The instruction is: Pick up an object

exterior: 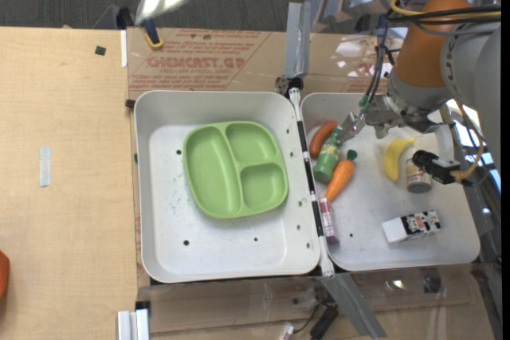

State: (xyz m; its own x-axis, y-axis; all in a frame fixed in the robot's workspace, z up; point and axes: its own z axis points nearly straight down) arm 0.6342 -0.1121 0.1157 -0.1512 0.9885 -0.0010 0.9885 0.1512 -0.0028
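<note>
The green bottle (327,163) lies in the right bin (446,251) by its left wall, between two toy carrots (339,178). It looks light, stiff and slick; grip across its body. The gripper (351,126) hovers just above it.

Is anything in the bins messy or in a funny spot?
Mostly tidy. The purple marker lies jammed along the right bin's left wall, and the two carrots and green bottle are heaped together there. The green plate sits flat in the left bin.
</note>
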